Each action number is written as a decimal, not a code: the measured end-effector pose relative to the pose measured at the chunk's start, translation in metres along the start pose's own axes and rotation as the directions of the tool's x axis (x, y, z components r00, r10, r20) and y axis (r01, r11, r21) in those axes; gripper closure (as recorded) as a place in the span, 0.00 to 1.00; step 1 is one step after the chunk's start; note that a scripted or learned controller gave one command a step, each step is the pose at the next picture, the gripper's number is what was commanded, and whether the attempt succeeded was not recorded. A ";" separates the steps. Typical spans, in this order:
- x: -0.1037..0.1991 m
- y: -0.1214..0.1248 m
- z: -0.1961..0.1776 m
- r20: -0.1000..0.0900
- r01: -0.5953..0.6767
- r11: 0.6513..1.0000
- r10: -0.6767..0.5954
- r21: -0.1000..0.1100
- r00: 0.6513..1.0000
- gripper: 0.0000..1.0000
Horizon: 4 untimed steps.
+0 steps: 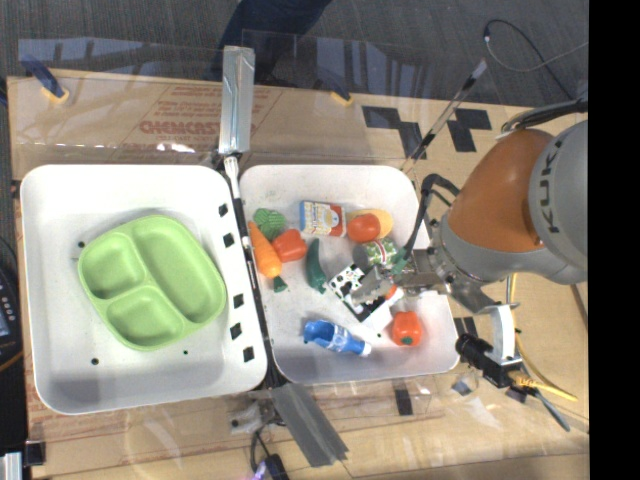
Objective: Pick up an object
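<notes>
The right bin (330,180) holds several toy foods. A carrot (265,253), a red pepper (290,246) and a broccoli piece (268,221) lie at its left. A small juice carton (320,218) and an orange-red fruit (365,226) sit near the back. A dark green vegetable (315,266), a black-and-white carton (347,282) and a green can (382,254) are in the middle. A blue bottle (335,337) and a red tomato (405,329) lie near the front. My gripper (385,290) hangs low over the bin's right side, just beside the black-and-white carton.
The left bin (50,268) carries a green divided plate (150,280). A metal divider bar (236,98) rises at the back between the bins. The arm's orange wrist band (505,193) looms over the right bin's right rim. Cables run along the bench at the right.
</notes>
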<state>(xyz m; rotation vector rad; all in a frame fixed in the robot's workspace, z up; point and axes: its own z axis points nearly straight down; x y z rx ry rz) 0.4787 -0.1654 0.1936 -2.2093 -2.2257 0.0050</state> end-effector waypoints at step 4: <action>-0.001 0.107 -0.094 0.002 0.051 0.999 -0.051 -0.004 0.999 1.00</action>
